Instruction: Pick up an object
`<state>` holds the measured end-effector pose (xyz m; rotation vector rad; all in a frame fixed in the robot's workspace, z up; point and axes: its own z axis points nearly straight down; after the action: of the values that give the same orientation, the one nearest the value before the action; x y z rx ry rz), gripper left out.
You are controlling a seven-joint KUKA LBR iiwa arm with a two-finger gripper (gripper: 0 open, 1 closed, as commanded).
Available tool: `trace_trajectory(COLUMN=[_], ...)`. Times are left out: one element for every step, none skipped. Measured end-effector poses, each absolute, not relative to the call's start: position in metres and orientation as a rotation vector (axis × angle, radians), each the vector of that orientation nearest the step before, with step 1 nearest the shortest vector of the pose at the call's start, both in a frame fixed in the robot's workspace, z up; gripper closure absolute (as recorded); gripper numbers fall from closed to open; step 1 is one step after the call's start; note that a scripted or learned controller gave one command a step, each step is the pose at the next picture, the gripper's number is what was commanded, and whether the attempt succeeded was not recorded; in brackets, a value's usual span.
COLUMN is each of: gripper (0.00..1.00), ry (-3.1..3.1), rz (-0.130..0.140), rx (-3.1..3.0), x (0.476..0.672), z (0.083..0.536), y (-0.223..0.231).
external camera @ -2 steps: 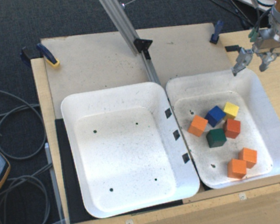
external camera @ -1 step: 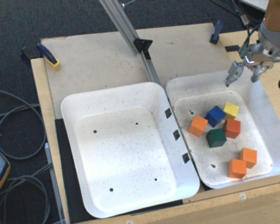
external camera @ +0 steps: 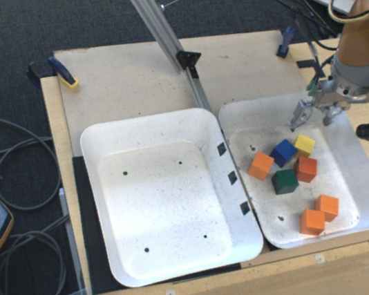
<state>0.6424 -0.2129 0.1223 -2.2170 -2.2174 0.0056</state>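
Hovering over the right bin (external camera: 353,150) atm, gripper (external camera: 313,112) has its jaws spread open w/ nothing between them. Yellow cube (external camera: 304,143) sits just below it, touching the blue cube (external camera: 283,152). Looks light, rigid, prob a bit slick, so pinch its two free flat sides

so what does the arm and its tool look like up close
The arm is a rounded grey body with an orange band above the wrist. Its tool is a small grey metal piece with two thin fingers, and a dark cable runs beside it.

Seven blocks (external camera: 292,180) in right bin (external camera: 356,170)
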Motion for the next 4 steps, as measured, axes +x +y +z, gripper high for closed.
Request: trace_trajectory(gripper=[1.00, 1.00, 1.00, 1.00], ry=[-2.224, -2.228, -2.228, -2.225], rz=[-0.003, -0.006, -0.006, -0.001], rx=[-2.222, -2.224, -2.225, -2.215], x=[0.645, 0.651, 0.653, 0.638], z=[0.138, 0.184, 0.228, 0.227], y=[-0.213, -0.208, -0.208, -0.163])
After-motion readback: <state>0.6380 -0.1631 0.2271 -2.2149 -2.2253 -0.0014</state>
